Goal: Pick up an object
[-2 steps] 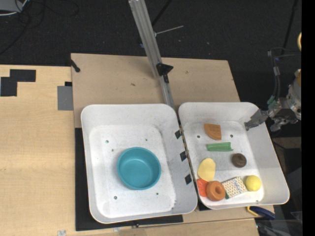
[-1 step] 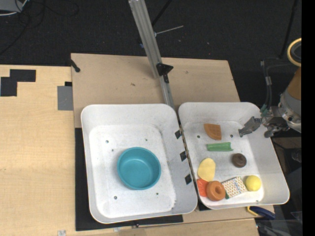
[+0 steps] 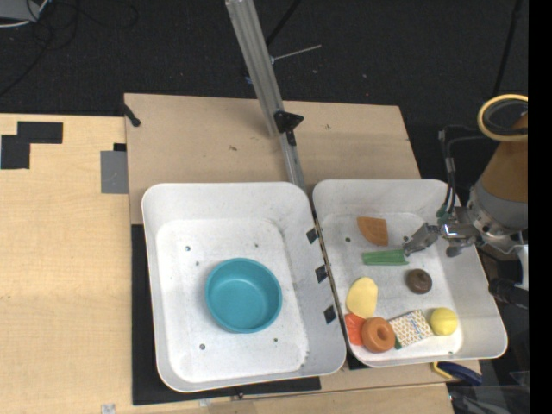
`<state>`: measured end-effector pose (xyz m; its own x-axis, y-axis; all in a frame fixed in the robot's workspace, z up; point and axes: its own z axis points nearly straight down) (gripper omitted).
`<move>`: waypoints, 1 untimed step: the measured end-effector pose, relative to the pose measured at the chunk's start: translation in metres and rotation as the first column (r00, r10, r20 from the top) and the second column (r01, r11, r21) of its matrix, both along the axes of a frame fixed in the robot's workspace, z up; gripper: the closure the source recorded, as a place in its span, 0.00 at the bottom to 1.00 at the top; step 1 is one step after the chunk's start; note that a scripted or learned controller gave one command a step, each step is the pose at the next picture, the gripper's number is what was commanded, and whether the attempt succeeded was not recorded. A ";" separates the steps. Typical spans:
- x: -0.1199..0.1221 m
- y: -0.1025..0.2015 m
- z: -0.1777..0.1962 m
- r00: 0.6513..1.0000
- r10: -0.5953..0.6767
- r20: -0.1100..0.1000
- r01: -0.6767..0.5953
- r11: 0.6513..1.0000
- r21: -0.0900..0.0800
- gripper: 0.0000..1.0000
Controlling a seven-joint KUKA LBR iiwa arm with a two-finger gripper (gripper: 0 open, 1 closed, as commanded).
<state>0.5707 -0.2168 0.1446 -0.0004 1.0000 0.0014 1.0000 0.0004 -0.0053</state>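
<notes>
Two shallow white bins sit side by side on the bench. Left bin (image 3: pixel 172 222): holds one teal bowl (image 3: pixel 243 294), upright, set toward the lower middle of the floor. Right bin (image 3: pixel 345 197): holds the loose objects. An orange-brown wedge (image 3: pixel 373 229) lies near the top centre, a green stick (image 3: pixel 384 258) lies flat just below it, and a small dark brown disc (image 3: pixel 419 280) is right of the stick. Along the lower edge: a pale yellow lump (image 3: pixel 362 297), a red piece (image 3: pixel 353 327) partly hidden under an orange ring (image 3: pixel 377 334), a speckled block (image 3: pixel 410 328) touching the ring, and a yellow ball (image 3: pixel 443 321) just beside the block. Gripper (image 3: pixel 420 239) is over the right bin's upper right, close to the right end of the green stick; nothing seen between its fingers, and whether they are spread or closed cannot be told at this resolution. The arm (image 3: pixel 504 179) is cut off by the right edge. Bench is pale wood (image 3: pixel 60 257) with a tan board (image 3: pixel 345 141) under the bins; a metal rail (image 3: pixel 259 67) slants up from between the bins. Background floor is dark, cables (image 3: pixel 34 3) at top left.
</notes>
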 end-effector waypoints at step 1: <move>0.000 0.001 -0.052 1.000 0.000 0.003 0.000 1.000 0.000 0.00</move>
